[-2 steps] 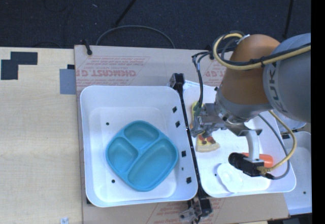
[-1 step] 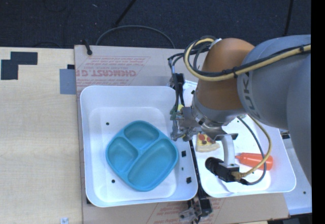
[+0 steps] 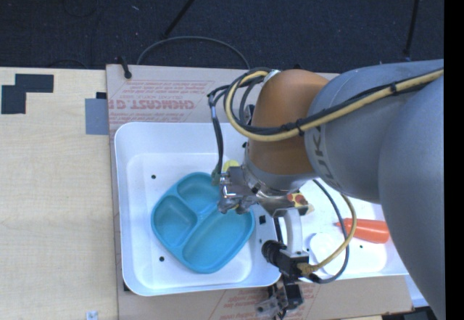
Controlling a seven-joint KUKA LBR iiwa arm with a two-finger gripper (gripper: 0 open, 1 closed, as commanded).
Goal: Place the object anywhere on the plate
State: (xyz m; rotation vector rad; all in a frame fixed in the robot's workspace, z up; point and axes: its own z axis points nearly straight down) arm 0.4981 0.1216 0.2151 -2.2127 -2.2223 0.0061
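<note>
The arm (image 3: 348, 137) looms over the blue plate (image 3: 196, 228). Its gripper's state I cannot tell. An orange object (image 3: 366, 230) lies in the right bin (image 3: 362, 257); probably light, stiff plastic, best pinched mid-length.

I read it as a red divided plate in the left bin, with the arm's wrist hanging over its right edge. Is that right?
Not quite: the divided plate is blue, not red. The camera view shows it lying in the left bin, with the arm's wrist hanging over its right edge, as you said.
</note>
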